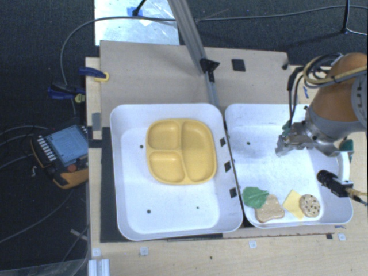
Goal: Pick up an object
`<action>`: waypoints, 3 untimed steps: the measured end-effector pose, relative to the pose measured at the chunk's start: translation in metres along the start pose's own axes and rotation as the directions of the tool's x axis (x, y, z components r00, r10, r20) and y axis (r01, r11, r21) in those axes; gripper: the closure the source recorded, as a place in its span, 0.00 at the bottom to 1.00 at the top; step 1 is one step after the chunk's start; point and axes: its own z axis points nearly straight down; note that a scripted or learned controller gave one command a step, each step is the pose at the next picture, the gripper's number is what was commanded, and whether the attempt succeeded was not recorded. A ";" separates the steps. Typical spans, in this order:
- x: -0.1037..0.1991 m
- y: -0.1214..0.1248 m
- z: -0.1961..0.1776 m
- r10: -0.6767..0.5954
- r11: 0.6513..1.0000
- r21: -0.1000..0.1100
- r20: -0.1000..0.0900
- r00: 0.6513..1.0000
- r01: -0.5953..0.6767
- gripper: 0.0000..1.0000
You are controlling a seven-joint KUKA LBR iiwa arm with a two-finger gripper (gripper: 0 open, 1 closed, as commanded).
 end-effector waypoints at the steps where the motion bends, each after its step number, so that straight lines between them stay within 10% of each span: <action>1: -0.005 -0.003 -0.046 0.000 1.000 -0.001 0.000 1.000 0.000 1.00; 3: 0.046 0.009 -0.083 -0.004 1.000 0.003 -0.001 1.000 0.004 1.00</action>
